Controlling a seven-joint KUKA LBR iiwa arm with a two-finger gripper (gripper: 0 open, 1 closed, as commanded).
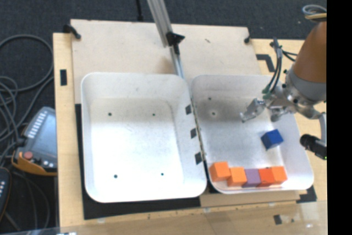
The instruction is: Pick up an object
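2 shallow white bins sit side by side on the counter (66,118). The left bin (137,135) shows bare floor. The right bin (220,96) holds 6 blocks: a blue block (271,138) lies alone right of centre, and a row runs along the near wall, made up of 2 orange blocks (229,173), a purple block (252,176) and 2 more orange blocks (272,175), each touching the next. The arm (311,66) enters from the right. Its pincer (250,111) hangs over the right bin, up and left of the blue block and apart from it. The pincer fingers stand slightly parted with nothing between them.
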